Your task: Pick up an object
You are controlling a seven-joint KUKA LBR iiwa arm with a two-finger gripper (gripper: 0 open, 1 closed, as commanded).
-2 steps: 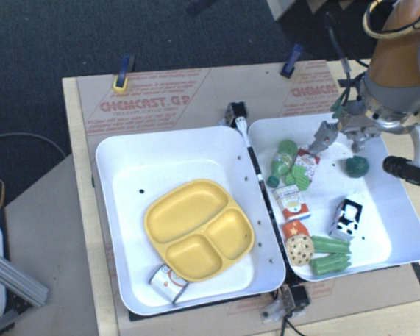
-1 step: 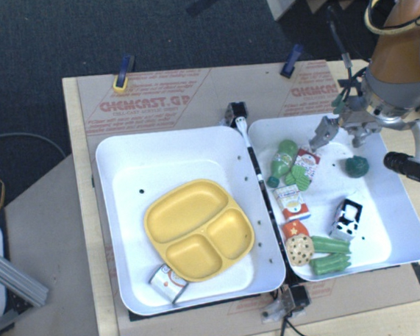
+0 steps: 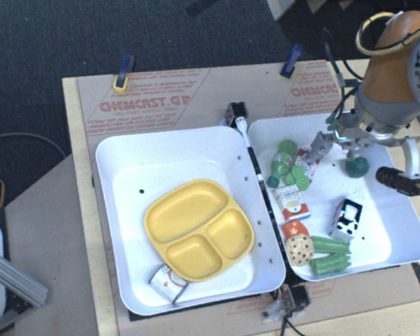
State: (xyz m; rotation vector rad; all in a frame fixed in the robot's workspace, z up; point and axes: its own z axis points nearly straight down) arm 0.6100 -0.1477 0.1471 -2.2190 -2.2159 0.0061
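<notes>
The left bin held a yellow three-part tray with a small carton at its lower corner. The right bin held green toys, cartons, a cookie and a black-and-white block. The gripper hovered over the green pile; whether its fingers were open could not be told.

Tray in left bin

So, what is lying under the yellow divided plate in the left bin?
The yellow three-compartment plastic plate lies in the left white bin. A small white carton pokes out beneath its lower-left edge. The rest of the space under it is hidden.
</notes>
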